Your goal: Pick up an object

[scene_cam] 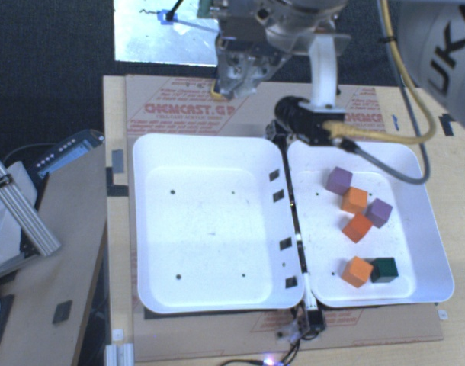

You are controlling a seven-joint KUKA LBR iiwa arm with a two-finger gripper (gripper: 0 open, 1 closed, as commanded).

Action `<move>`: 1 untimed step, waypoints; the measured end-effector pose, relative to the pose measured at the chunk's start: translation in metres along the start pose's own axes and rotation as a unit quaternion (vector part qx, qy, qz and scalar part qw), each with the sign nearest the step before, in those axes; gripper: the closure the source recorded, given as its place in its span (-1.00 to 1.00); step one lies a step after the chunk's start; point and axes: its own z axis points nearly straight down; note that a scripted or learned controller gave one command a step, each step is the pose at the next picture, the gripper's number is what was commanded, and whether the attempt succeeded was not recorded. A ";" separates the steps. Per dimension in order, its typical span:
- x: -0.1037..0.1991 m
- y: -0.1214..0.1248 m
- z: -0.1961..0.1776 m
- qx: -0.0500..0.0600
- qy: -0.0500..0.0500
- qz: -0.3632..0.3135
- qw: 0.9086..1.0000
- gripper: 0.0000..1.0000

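I am hovering my gripper (231, 82) at 12 o'clock, beyond the left bin (152, 155); I cannot tell its state. 6 blocks (357, 226) are lying in the right bin (427, 227).

**A robotics lab bench**

The setting reads as a robot test lab. A plywood bench (114, 227) carries two shallow white bins (210, 227) side by side on a protective sheet printed "CHEMCAST GP" (188, 108). Yellow and grey cables (404, 97) loop over the bench's far right corner. An aluminium rail (19, 208) and a handheld control unit (68, 149) lie off its left edge.
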 end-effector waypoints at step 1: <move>-0.001 -0.054 0.143 0.016 -0.007 0.000 1.000 1.00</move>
